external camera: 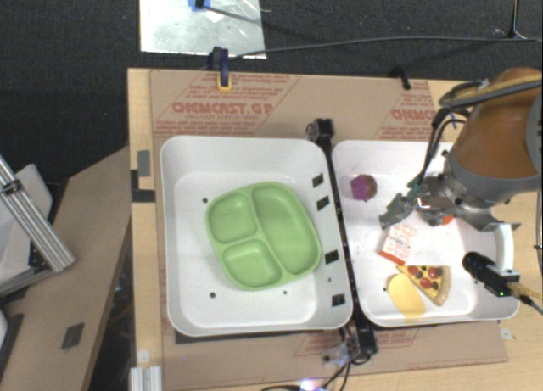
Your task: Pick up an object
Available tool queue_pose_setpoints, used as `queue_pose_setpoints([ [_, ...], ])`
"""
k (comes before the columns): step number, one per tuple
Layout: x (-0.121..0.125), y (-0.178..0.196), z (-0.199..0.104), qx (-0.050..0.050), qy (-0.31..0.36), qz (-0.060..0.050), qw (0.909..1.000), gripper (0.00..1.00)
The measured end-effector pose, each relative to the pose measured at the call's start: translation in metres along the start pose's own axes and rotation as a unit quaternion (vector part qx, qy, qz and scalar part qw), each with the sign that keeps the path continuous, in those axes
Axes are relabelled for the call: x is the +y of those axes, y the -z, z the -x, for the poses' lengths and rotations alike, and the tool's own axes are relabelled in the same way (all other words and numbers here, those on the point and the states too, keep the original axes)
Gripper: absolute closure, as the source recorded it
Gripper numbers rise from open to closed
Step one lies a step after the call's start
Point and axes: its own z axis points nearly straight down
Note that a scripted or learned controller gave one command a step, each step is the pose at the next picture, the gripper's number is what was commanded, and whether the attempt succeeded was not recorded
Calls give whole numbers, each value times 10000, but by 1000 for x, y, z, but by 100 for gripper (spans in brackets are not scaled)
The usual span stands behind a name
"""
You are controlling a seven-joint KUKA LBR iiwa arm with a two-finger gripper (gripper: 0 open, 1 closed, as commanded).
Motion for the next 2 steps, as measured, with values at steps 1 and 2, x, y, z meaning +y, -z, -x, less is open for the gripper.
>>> queue_pose_setpoints([
  [1,4,-60,0,1,-9,-4,10000,0],
  [2,7,-117,7,-8,-11,19,10000,0],
])
